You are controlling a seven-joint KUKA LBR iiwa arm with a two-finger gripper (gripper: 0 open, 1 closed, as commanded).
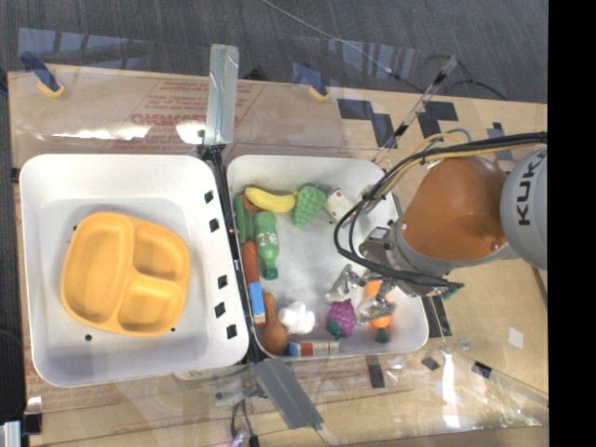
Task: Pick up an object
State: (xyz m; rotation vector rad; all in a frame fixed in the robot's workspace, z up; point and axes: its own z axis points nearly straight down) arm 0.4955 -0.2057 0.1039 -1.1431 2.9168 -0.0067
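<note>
The pincer [365, 291] hangs low in the right bin [307, 168], beside the purple grapes [341, 318] and an orange toy [380, 313]; I cannot tell its spread. Best drop squarely over one piece, clear of its neighbours, before closing.
</note>
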